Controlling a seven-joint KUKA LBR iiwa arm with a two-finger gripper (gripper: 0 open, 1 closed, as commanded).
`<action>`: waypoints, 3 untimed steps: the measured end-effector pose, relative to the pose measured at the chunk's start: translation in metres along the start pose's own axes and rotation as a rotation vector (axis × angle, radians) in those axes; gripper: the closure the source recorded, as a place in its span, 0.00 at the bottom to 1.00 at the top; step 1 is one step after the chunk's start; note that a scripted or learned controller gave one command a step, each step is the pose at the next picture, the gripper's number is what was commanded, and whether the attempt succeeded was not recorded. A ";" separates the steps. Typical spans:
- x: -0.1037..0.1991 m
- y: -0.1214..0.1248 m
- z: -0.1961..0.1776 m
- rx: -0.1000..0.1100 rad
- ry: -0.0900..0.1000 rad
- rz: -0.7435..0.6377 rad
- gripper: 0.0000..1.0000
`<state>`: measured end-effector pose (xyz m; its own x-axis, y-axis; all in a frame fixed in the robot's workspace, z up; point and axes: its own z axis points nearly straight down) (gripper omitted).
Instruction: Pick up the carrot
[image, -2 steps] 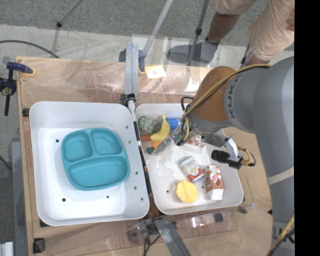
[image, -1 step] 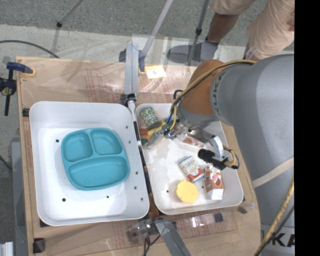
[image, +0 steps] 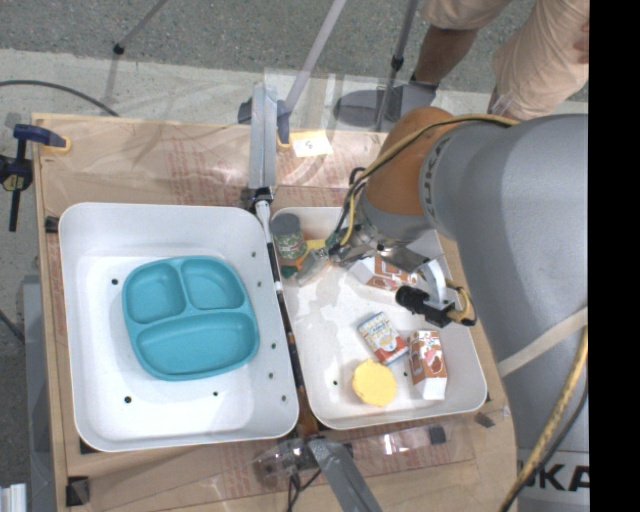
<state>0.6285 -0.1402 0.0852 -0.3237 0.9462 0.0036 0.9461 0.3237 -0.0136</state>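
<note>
In the right bin (image: 318, 400), near edge, lie a yellow disc (image: 375, 384) and cartons (image: 428, 362). At its far left corner the gripper (image: 335, 250) sits by a can (image: 289, 245); its grip cannot be told. The arm (image: 500, 200) covers the far side, so the carrot's place and axis are unclear.

A robotics lab or test cell. A plywood bench (image: 150, 160) stands on grey carpet, with a clamp (image: 20, 165) at its left edge and metal stand legs (image: 320, 45) beyond its far edge. Two white bins (image: 90, 330) sit on it under a large grey arm (image: 520, 220) trailing cables (image: 350, 215). Toy groceries (image: 385, 335) fill the right bin.
</note>
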 end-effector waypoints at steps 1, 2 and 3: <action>0.001 0.014 0.000 0.007 -0.002 -0.185 0.00; -0.002 0.015 0.001 0.000 0.003 0.025 0.00; 0.001 0.019 -0.027 -0.009 -0.007 -0.346 0.00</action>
<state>0.6467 -0.1335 0.1123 -0.6253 0.7804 -0.0005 0.7804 0.6253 -0.0036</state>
